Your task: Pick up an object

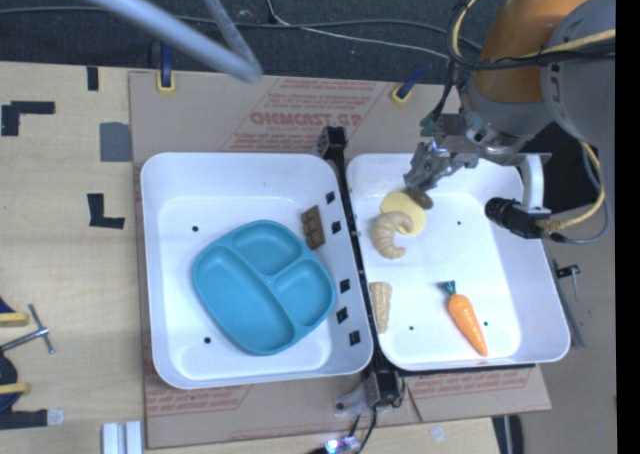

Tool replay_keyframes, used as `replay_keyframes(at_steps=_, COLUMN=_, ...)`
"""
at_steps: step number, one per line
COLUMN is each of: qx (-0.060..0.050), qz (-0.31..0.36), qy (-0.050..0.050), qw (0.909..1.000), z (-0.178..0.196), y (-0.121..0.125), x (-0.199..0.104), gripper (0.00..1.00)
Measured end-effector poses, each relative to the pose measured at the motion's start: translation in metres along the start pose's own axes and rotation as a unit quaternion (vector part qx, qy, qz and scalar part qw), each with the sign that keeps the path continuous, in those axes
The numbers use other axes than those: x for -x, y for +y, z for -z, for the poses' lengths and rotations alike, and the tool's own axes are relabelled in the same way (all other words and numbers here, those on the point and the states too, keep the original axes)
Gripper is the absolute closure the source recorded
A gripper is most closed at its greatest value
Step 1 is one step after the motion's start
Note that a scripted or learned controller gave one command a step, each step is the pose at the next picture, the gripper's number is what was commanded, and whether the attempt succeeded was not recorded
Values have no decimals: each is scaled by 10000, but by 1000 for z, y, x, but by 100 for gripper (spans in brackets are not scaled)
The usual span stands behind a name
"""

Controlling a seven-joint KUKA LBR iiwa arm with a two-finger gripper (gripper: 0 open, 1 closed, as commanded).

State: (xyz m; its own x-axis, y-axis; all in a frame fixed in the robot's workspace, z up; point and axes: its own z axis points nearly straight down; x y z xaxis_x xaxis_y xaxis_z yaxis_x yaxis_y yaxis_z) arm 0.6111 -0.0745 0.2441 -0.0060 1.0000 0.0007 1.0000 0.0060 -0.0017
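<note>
The right bin [512,272] holds a pale yellow rounded piece [402,208] with a tan croissant [388,236] touching it just below. An orange carrot with a green top [466,322] lies near the bin's front right. A beige cone-shaped piece [380,305] rests against the bin's left wall. My gripper [421,185] hangs over the back of this bin, its tip just above and to the right of the yellow piece. A small dark bit shows at the tip, touching the yellow piece's upper edge. Nothing is visibly lifted.
In the left bin [165,242] lies a blue divided plate [262,285], with a small brown block [313,227] near the divider between the bins. A black cable and a black fitting [510,214] run along the right bin's right side. Metal rods cross the upper left.
</note>
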Motion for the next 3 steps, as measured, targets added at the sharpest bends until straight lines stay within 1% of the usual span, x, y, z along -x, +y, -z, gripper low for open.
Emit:
replay_keyframes(at_steps=1, qx=-7, qz=3, qy=3, qw=10000, z=-16, y=11, x=-54, gripper=100)
replay_keyframes(at_steps=2, qx=7, qz=8, qy=4, qw=10000, z=-8, y=22, x=-112, gripper=100)
replay_keyframes(at_steps=3, qx=4, qz=3, qy=2, qw=10000, z=-5, y=28, x=-163, gripper=100)
